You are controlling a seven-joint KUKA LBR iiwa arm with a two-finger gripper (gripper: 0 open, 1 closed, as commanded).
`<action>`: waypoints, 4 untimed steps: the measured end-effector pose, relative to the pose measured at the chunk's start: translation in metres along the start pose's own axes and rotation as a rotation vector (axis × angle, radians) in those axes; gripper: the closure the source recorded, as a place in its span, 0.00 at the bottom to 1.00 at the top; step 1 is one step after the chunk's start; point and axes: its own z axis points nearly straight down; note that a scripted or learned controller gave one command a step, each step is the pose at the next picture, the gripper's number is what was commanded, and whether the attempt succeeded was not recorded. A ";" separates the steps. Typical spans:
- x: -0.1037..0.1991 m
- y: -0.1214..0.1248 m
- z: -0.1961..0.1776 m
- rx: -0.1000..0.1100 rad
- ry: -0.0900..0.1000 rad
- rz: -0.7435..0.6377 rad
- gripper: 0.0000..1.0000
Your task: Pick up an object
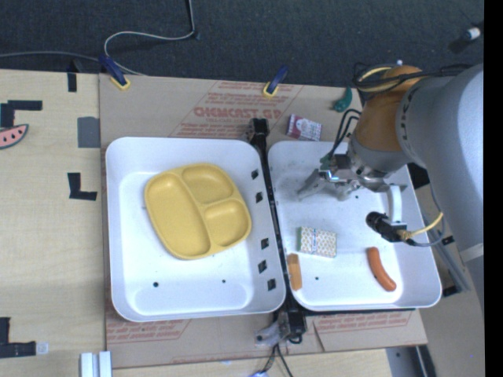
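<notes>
**Gripper low in the right bin, three small things lying near it**

The gripper (330, 181) is down in the right bin (346, 281), at about 12 o'clock in that bin. It is shiny and grey. I cannot tell if it is open or closed, and I see nothing held in it. The big grey arm (448, 132) comes in from the 3 o'clock side, with its orange band (381, 120) just above the gripper.

Three small things lie in the right bin. A toy sausage (382, 269) lies at about 4 o'clock. It is orange-red, long and thin with round ends, and it lies at a slant. A little square pad (317, 242) lies near the middle, a bit toward 7 o'clock. It is pale with tiny green and yellow dots. A short brown stick (294, 271) lies at about 8 o'clock, right by the bin's left wall. It is orange-brown and stubby. All three lie flat and apart from each other, and apart from the gripper.

In the left bin (189, 293) there is a yellow plate (196, 209) with three parts. It lies a bit toward 12 o'clock and is turned at a slant.

Both bins sit on a sheet of cardboard (157, 108). A small red and white packet (303, 127) lies on it at 12 o'clock from the right bin.
</notes>
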 end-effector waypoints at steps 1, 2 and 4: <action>0.000 0.000 -0.010 -0.001 0.000 -0.001 1.00; 0.000 0.000 -0.010 -0.001 0.000 0.000 0.00; 0.001 0.000 -0.019 0.000 0.001 -0.001 0.00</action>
